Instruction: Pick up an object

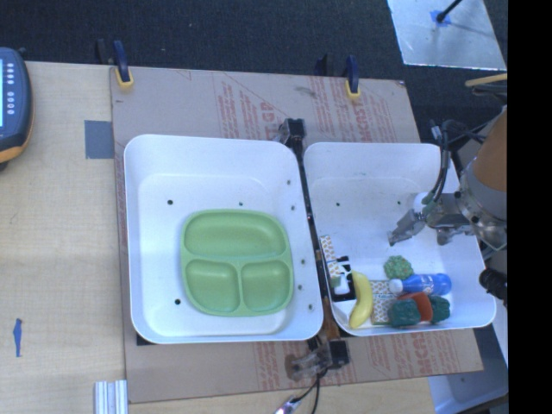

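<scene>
At the near edge of the bench a black cable (304,395) pokes out from under the brown cardboard sheet (259,102) that both bins sit on.

Just past that, in the near corner of the right bin (371,166), is a little pile of toys. A yellow banana (361,300) lies at the left of the pile, right beside a small black and white thing (341,281) by the bin wall. Next to the banana are a green broccoli piece (404,314), something red (421,304) and a blue and white bottle (425,284) lying on its side. They are all bunched up and touching. A small round green thing (398,266) sits just behind the bottle.

The left bin (151,231) holds a green plate with three parts (237,261). It lies flat in the middle of the bin.

A bit farther back, the gripper (410,227) hangs over the right bin, coming in from the right. It is above the bare white floor, near the toy pile but not touching it. Its grey fingers point to the left, a little spread apart, and nothing is between them.

At the far edge, two blue and yellow clamps (122,65) pinch the cardboard. A grey and orange device (12,102) sits at the far left.
</scene>
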Available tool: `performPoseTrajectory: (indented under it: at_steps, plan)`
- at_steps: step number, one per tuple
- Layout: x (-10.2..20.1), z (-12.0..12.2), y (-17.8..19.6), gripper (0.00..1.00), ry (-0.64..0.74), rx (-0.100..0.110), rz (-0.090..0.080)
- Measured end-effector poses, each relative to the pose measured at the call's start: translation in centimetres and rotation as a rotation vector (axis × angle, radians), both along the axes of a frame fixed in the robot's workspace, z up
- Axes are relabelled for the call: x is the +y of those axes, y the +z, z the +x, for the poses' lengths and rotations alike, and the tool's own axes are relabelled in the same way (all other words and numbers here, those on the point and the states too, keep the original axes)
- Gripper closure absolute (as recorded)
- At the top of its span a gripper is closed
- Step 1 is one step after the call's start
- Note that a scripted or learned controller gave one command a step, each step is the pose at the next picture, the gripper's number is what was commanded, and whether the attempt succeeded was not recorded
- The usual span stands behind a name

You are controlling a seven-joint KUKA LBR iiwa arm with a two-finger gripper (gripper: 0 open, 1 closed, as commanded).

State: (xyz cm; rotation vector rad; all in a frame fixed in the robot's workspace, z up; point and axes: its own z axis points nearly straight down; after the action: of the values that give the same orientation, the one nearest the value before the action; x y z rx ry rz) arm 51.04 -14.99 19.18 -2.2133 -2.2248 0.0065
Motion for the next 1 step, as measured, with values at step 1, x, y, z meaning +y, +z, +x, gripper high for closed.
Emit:
performPoseTrajectory:
  at_steps: [1]
  plan:
    - [-0.78, -0.14, -6.67, 0.00, 0.000, 0.001, 0.001]
